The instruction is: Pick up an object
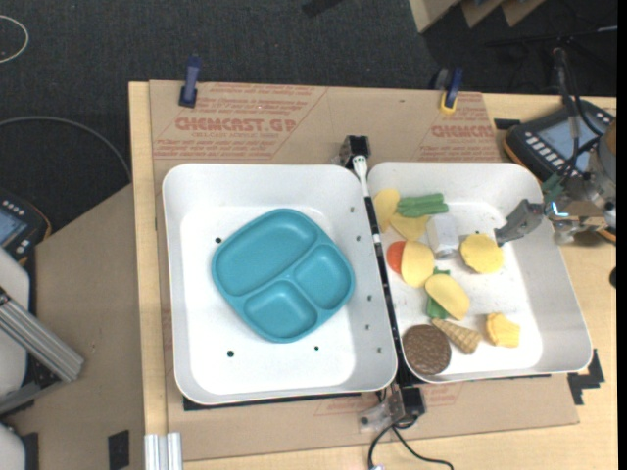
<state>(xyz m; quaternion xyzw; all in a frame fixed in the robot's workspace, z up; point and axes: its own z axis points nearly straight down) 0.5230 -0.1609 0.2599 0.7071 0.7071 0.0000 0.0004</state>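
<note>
From the overhead camera, my gripper (517,221) comes in from the right, low over the right bin (558,306), its dark tip pointing down-left toward the pile of toy food. Whether it is spread or pressed together I cannot tell; nothing shows between the tips.

Just beside the tip, to its lower left, sits a yellow round piece (481,253), close but I can't say touching. Left of that lies a pale grey block (446,234). Up near the bin's top-left corner a green bean (422,204) lies across a yellow piece (389,204). Below them a red slice (395,257) peeks out from behind a yellow lump (417,262). Further down, a yellow-and-green piece (447,297) rests near the middle, a cone (460,336) lies beside it, and a brown cookie (427,349) sits at the bin's front edge, touching the cone's tip. A small yellow chunk (504,330) sits apart to the right.

The left bin (191,262) holds a blue divided plate (282,274), lying flat, tilted on the diagonal. Both bins sit side by side on a cardboard sheet (245,116), clamped at the back by a blue clip (189,82) and another clip (451,88).
</note>
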